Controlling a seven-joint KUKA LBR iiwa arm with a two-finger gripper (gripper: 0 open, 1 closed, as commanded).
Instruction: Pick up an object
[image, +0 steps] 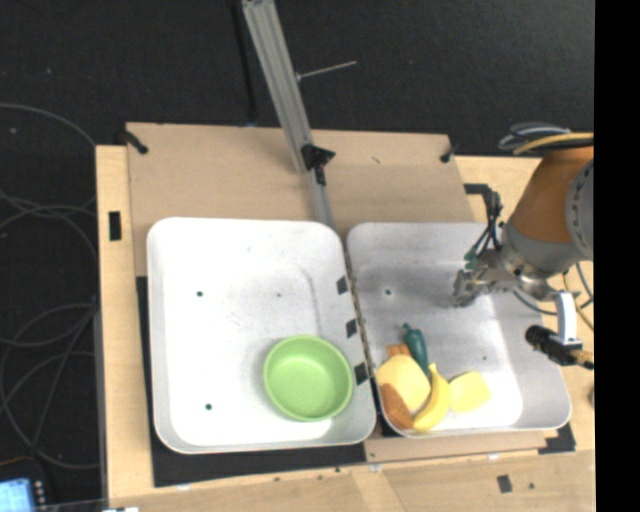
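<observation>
My gripper (466, 287) hangs over the upper right part of the right bin (420, 250), below the orange band of the arm. Nothing shows between its fingers. At the bin's near left corner lies a cluster of objects: a yellow banana (436, 397), a pale yellow block (470, 391), a yellow-and-brown rounded piece (397, 386) and a small dark green item (415, 345). The gripper stands well above and to the right of this cluster. A green bowl (308, 377) sits in the left bin (230, 270) near its front right corner.
A slanted metal pole (290, 110) rises from behind the bins at the centre. Clips line the divider (352, 320) between the two bins. Cables lie on the dark floor at the left.
</observation>
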